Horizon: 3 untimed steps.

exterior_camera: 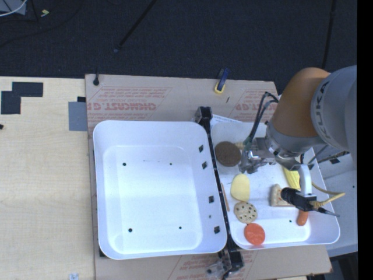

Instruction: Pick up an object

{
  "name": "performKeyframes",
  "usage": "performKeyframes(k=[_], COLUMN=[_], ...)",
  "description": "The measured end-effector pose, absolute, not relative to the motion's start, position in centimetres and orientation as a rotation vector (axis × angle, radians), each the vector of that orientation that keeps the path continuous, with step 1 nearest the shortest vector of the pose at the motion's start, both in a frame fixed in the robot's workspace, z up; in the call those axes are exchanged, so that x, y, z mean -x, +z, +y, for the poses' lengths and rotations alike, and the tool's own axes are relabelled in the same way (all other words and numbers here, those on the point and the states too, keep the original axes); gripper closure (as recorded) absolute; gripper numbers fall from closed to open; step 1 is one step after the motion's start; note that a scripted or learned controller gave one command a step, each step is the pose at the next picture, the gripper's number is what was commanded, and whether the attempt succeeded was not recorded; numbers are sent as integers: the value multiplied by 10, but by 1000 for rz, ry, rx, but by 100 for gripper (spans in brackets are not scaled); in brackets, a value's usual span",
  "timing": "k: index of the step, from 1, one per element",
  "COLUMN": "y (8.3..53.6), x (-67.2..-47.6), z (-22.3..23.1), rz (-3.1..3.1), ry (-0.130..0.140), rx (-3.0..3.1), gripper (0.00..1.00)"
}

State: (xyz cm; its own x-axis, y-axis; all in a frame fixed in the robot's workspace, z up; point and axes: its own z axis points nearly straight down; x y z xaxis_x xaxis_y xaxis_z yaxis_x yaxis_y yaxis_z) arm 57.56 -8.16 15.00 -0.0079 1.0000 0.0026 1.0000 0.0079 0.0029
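Note:
The right white bin (326, 235) holds several small things. A brown round disc (227, 153) lies at its far left. Nearer the front lie a pale yellow lump (240, 186), a speckled cookie (245, 212) and a red-orange disc (254, 234). A toast-coloured piece (275, 195), a yellow strip (291, 177) and a small orange stick (302, 217) lie further right. My gripper (250, 160) hangs low over the bin between the brown disc and the yellow lump, just right of the disc. Nothing is visibly held.
The left white bin (105, 156) stands beside the right one, with a black divider (214, 179) between them. The arm's orange band (300, 104) and grey body cover the right bin's far right corner. Cardboard (145, 101) lies under both bins.

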Motion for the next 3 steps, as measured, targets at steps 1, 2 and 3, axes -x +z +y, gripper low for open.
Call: performKeyframes(k=[1,2,3], y=[338,511,539], x=[-531,-547,-548], z=[-35,6,-33], rz=[2222,2218,2220], ry=[11,18,-1], rx=[-2214,-2210,-2223], gripper=[100,100,100])
